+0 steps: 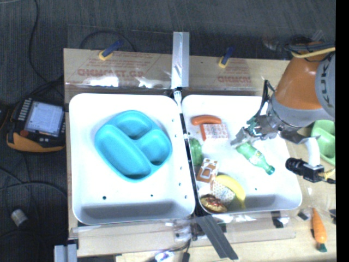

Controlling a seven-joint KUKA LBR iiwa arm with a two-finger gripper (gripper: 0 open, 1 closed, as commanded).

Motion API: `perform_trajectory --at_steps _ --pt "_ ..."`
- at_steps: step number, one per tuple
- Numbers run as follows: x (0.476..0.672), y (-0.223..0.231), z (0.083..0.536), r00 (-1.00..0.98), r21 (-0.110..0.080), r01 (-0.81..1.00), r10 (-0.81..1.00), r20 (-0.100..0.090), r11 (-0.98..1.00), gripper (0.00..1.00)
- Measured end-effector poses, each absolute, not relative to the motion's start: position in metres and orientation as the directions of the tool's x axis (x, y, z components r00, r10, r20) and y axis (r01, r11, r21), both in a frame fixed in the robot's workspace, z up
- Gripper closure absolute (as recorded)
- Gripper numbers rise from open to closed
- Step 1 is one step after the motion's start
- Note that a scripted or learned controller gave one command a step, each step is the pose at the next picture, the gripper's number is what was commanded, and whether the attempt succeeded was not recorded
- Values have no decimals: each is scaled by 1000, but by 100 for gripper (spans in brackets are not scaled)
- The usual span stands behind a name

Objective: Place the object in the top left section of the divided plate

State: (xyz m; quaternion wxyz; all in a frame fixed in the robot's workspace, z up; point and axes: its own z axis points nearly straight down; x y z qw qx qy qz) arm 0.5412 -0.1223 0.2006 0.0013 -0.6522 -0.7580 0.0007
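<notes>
A blue divided plate (132, 143) with three sections lies in the left bin (90, 201), and nothing is in it. My gripper (250, 135) hangs low over the right bin (284, 192), at the upper end of a clear green bottle (256, 157). The bottle lies on its side, slanting down to the right, with its green cap (270, 170) pointing away from the gripper. The wrist hides whether the gripper touches the bottle.
The right bin's left half holds a sausage (206, 119), a red-and-white packet (214, 131), a green item (195, 150), a small carton (207, 171), a banana (233, 185) and a brown round item (214, 203). A green object (326, 136) and a carrot (319, 231) lie outside it.
</notes>
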Motion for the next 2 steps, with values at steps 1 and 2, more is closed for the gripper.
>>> perform_trajectory --at_steps 1,2 --pt "482 -52 182 64 -7 998 998 0 -64 100" --pt "487 56 182 -72 -6 997 997 -1 72 100"
